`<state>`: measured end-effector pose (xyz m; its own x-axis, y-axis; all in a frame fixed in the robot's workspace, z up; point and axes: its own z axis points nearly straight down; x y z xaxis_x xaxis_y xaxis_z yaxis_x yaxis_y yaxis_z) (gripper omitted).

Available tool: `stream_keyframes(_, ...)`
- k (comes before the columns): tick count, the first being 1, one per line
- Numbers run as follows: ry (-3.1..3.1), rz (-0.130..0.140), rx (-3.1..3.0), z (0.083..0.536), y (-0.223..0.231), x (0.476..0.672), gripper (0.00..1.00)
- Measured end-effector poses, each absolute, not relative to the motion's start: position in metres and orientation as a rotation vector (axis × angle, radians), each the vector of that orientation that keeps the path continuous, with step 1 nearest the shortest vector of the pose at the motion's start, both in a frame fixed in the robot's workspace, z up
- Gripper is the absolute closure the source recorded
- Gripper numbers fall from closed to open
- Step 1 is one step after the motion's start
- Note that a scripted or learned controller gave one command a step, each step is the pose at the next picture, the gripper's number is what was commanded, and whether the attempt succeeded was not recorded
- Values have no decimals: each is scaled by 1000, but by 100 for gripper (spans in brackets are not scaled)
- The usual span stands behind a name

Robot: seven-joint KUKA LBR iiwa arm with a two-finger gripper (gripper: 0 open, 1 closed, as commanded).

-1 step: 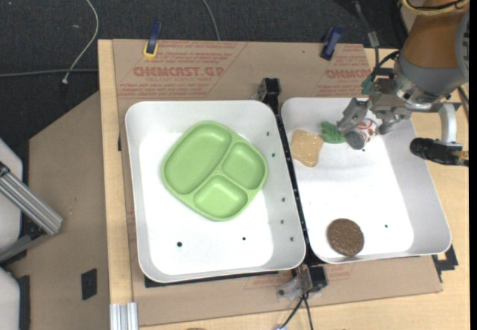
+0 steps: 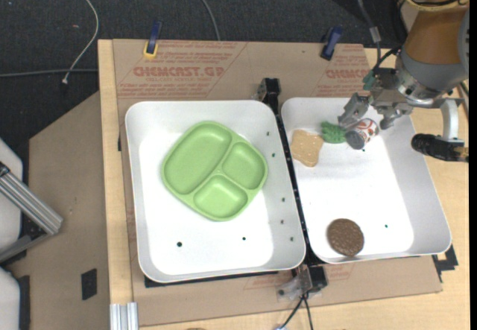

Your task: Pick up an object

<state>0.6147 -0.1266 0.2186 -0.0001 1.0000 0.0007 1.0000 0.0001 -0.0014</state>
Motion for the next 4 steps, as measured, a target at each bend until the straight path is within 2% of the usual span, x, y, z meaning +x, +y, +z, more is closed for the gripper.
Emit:
stream_keyframes(1,-2217,5,-2218,174,-128,607,0)
stream_keyframes(2,-2219,4,-2216,115,-120,612,0)
stream_keyframes(3,-2220,-2,-2220,87,-119,613,0)
stream_keyframes(4,-2225,-14,-2222,102,-118,616,100)
